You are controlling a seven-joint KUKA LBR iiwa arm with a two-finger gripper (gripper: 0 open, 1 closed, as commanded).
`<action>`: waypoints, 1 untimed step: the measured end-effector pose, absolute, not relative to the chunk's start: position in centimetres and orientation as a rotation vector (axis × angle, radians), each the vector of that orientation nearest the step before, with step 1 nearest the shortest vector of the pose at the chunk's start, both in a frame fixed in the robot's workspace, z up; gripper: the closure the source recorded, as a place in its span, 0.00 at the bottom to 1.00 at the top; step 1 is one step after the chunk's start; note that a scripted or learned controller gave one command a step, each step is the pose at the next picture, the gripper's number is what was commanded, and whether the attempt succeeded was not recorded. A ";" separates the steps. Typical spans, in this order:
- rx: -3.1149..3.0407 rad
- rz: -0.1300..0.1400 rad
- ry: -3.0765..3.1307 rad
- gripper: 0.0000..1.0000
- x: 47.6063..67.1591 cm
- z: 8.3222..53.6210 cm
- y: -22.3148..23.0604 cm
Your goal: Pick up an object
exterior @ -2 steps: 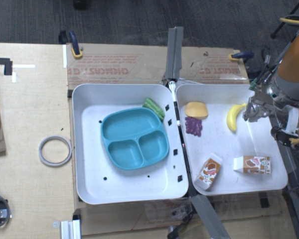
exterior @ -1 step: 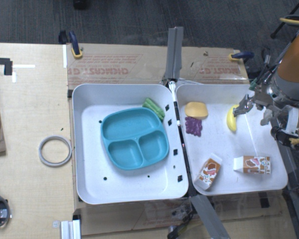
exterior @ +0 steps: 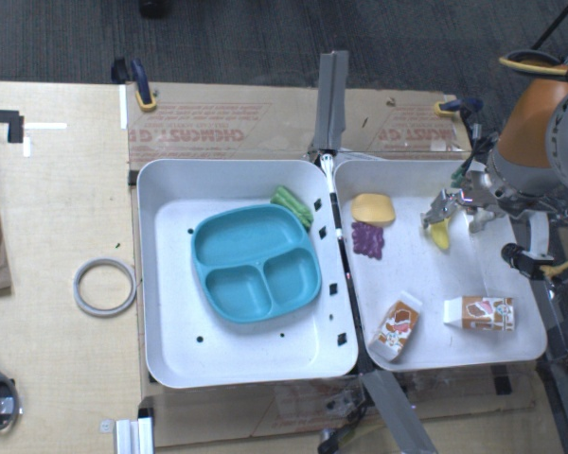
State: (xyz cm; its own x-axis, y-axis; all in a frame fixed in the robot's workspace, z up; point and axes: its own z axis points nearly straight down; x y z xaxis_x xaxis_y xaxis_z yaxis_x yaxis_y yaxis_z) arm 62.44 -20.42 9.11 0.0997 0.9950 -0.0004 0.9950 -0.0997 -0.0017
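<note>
The jaws pinch a small yellow banana (exterior: pixel 440 235), so the gripper (exterior: pixel 442 218) carries it just above the right bin (exterior: pixel 511 348), right of the purple grapes (exterior: pixel 367 240).

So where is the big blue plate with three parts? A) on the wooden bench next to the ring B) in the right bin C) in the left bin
C: the blue plate lies inside the left bin, with a green thing at its top edge; the right bin holds the small food items instead.
</note>
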 end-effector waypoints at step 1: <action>-2.327 0.004 -2.111 1.00 62.5 10.0 -20.4</action>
